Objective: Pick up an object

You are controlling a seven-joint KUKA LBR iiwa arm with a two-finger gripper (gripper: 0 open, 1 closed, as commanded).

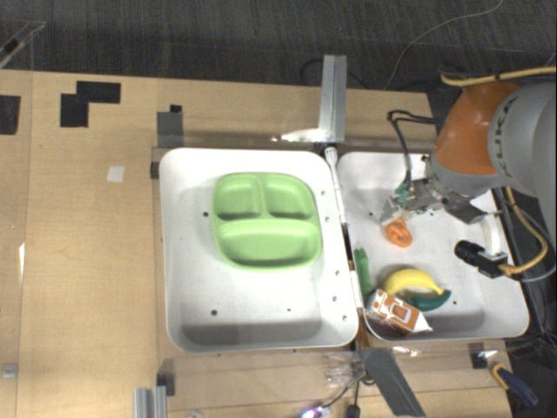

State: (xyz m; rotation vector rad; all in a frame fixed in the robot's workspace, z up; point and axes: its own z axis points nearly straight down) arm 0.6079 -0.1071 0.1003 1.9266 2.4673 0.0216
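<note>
Now L bin (187,320): green tray (264,219); R bin (496,312): banana (409,281).

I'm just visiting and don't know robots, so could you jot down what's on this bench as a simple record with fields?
left bin: holds a green divided plate, lying flat near its middle
right bin: holds an orange piece, a banana, a brown carton and a green object by the left wall
arm: grey with orange band, reaching in over the right bin
gripper: low above the orange piece, nothing visibly held
</note>
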